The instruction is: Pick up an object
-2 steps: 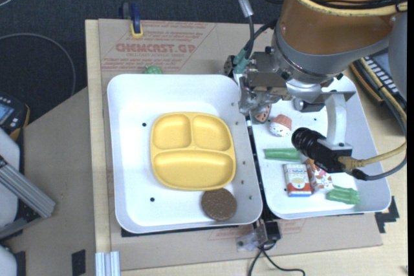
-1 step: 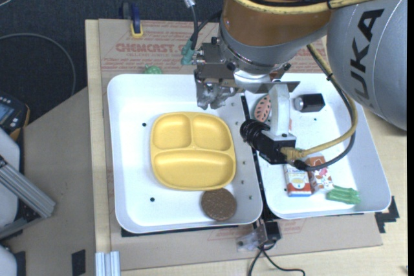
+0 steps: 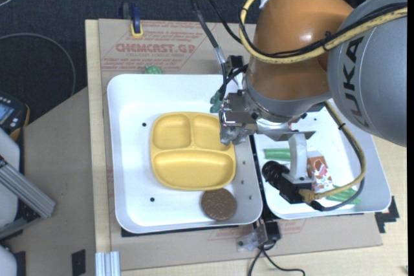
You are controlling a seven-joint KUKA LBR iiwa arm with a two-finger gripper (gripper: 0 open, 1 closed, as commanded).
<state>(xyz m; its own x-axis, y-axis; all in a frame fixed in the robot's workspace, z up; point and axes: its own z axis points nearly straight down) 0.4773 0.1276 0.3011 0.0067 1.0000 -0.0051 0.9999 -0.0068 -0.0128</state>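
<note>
Where the fingers (image 3: 228, 132) dip to the right rim of the yellow divided tray (image 3: 191, 150), their spread is too obscured to tell. Tray lies in the left bin (image 3: 126, 139), brown round disc (image 3: 218, 203) just below it. Right bin (image 3: 375, 184) holds green pieces (image 3: 277, 154) and a small packet (image 3: 318, 169).

Bright, even overhead light; soft shadows

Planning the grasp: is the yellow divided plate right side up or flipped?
Right side up: the yellow divided plate in the left bin shows three open compartments facing the camera.
</note>
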